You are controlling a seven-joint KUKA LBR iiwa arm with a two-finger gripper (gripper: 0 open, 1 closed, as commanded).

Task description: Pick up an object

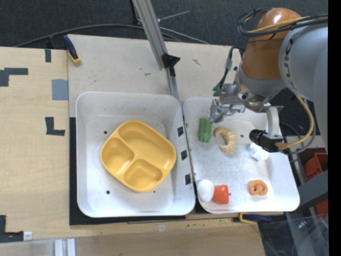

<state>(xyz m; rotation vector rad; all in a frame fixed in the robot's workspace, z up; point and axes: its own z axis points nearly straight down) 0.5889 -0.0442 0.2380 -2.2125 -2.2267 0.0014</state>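
The arm's metal tool (219,112) hangs in the upper part of the right-hand shallow white bin (282,193), right of frame centre; whether it is apart or together cannot be told. Just below it lie a green oblong piece (204,130) and a tan curved croissant-shaped toy (227,139). Farther out, a yellow compartmented plastic tray (138,155) sits in the left white bin (88,143).

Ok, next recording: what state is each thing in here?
Gripper: low over the right bin, above the green piece, nothing seen held.
Green piece: lying in the right bin.
Croissant: lying beside it.
Egg and red pepper: touching, at the front edge.
Yellow tray: flat in the left bin.
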